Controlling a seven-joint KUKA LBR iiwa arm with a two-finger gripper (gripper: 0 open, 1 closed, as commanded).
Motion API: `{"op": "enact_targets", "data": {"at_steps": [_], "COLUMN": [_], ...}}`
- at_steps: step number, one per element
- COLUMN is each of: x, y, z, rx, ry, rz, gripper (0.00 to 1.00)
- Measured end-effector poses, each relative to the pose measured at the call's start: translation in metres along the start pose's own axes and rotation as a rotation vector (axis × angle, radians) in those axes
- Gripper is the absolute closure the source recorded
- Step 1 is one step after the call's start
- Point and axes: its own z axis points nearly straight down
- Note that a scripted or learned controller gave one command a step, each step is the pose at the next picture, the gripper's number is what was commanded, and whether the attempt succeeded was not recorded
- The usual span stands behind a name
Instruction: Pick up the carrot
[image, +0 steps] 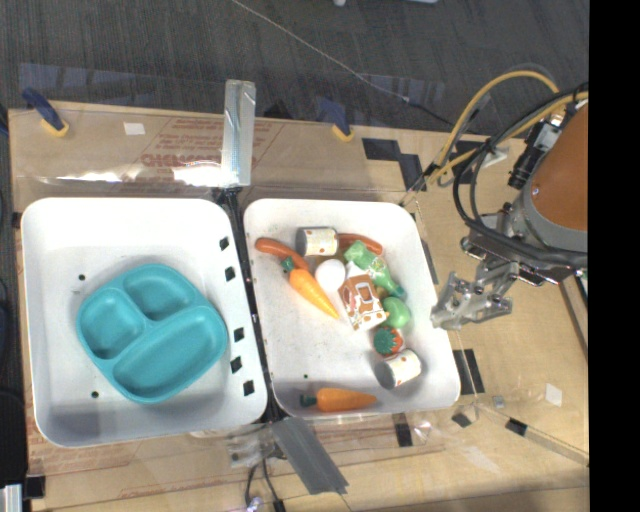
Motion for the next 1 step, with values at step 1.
{"op": "enact_targets", "data": {"at_steps": [1], "x": [-0.0018], "y": [-0.0009], "z": [-0.0107], "rx": [0.002], "ry": [-0.001], "rz": [-0.005], "gripper": [1.00]}}
